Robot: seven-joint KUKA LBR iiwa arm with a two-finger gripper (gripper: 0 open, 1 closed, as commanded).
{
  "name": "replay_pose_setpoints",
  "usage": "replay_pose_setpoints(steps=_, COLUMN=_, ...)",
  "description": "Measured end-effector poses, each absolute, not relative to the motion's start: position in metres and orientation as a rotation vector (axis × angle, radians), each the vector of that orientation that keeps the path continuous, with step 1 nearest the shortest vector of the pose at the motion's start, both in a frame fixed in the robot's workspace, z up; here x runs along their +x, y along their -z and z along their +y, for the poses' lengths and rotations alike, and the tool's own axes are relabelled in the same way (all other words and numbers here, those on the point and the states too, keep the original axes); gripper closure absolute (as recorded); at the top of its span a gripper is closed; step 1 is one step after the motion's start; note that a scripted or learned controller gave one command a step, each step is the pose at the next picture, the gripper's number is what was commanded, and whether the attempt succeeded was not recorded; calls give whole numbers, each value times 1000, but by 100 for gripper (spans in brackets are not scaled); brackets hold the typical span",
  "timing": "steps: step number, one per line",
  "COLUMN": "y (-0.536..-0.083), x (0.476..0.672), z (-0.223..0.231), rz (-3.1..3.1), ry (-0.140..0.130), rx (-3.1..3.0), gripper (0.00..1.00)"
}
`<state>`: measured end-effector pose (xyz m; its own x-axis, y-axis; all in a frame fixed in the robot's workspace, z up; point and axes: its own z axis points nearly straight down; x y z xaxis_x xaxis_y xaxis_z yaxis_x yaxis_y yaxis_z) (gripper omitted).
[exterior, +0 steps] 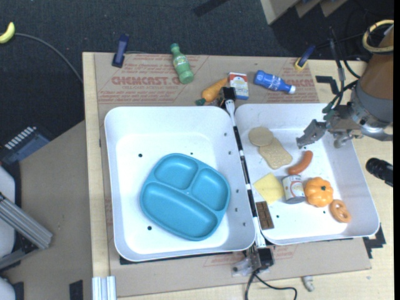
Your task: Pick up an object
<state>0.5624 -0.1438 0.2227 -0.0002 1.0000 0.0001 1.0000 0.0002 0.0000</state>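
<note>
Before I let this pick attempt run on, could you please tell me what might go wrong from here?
The toys in the right bin lie packed: the can touches the pumpkin and the cheese wedge, so a grasp there may catch two things or push one aside. The sausage, nearest the end effector, is round and slanted, and could roll out of a pinch.

- right bin (356, 186) is crowded down the middle: bread slice (270, 147), sausage (300, 162), cheese wedge (269, 187), can (292, 189), little pumpkin (319, 191) and pretzel (340, 210), the last few nearly touching
- open floor there along the far wall and the right side
- left bin (125, 142) mostly taken by the blue divided plate (184, 195), free strip along its far edge and left side
- gripper (325, 132) hangs over the right bin's far right part
</note>
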Motion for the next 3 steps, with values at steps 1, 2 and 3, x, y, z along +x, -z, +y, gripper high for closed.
replay_pose_setpoints(steps=1, y=-85, x=522, z=-125, rz=-2221, ry=0, rx=-2222, gripper=0)
replay_pose_setpoints(steps=2, y=-94, x=523, z=-125, rz=-2222, ry=2, rx=-2224, gripper=100)
replay_pose_setpoints(steps=3, y=-232, x=523, z=-37, rz=-2224, ry=3, rx=-2220, gripper=100)
